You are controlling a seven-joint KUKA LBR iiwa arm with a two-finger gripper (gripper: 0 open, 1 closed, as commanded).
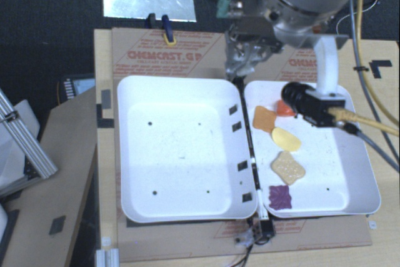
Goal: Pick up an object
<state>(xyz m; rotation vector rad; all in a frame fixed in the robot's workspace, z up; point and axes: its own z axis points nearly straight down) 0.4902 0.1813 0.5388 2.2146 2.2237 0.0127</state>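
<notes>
From my remote station I log the following.

Arm: grey, orange band above the wrist, reaching in from the right. Its hand [238, 72] hangs over the far end of the seam between the two bins. I cannot tell how the hand is set; nothing is seen held in it.

Left bin [134, 197]: white, shallow, on the worktop [103, 59].

Right bin [359, 191]: white, shallow, touching the left bin along the seam. Its contents, far to near:
- a red-orange piece [285, 109], partly hidden behind a black camera-like unit [309, 104] on the white bracket;
- an orange block [264, 119] just beside it, near the seam;
- a yellow oval piece [286, 139], close below the orange block;
- a beige cracker-like piece [287, 168], nearer still;
- a purple piece [279, 197] near the front corner by the seam.

All five objects lie flat on the bin floor.
</notes>
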